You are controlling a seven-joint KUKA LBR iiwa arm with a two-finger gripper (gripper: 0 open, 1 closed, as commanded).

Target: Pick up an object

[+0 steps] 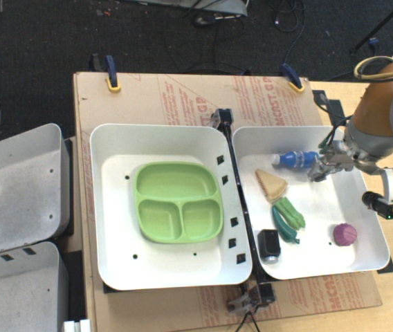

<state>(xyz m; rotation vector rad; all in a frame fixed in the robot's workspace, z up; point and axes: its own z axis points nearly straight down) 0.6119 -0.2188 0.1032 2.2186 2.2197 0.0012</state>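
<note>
over the right white bin (373,251), arm lowered from the right, gripper (321,169) beside blue bottle (295,160), finger state unclear

In the right bin (369,254) we see five loose things. A blue and white bottle (295,160) lies on its side near the far wall, its white end pointing left. Just below it rests a tan wedge (271,184), its point toward the bottle. Below that lies a green bundle of pods (288,218) at a slant. A small black block (269,244) sits by the near left corner, and a purple ball (344,234) sits well apart at the right.
</note>
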